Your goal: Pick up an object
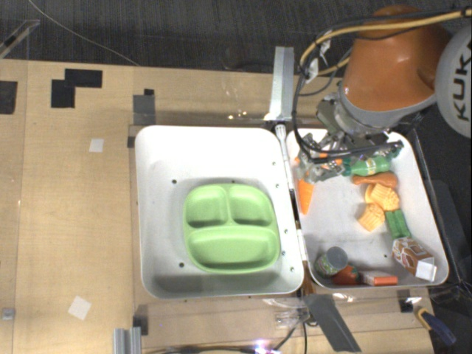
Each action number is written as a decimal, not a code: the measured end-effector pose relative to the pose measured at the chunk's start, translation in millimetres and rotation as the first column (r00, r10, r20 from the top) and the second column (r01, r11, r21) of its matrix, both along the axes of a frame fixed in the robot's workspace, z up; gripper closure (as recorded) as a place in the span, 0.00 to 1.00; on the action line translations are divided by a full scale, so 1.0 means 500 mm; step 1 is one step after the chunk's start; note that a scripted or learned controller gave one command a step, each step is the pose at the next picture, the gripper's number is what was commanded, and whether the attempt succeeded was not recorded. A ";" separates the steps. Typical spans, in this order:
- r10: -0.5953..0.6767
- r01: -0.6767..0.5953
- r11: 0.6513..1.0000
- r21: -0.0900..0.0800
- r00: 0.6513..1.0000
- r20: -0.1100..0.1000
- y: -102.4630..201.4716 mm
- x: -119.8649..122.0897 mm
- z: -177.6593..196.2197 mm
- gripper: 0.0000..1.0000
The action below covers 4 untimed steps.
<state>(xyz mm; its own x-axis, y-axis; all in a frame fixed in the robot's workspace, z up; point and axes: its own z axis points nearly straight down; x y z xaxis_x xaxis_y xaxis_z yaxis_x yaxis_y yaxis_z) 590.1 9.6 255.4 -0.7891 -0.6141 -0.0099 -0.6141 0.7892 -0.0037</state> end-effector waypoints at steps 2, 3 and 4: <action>0.006 -0.006 1.000 0.002 1.000 -0.001 0.075 0.013 0.014 1.00; 0.406 -0.406 0.914 -0.003 0.914 0.000 0.044 0.160 -0.074 1.00; 0.248 -0.248 0.969 -0.004 0.969 0.006 -0.028 0.162 0.053 1.00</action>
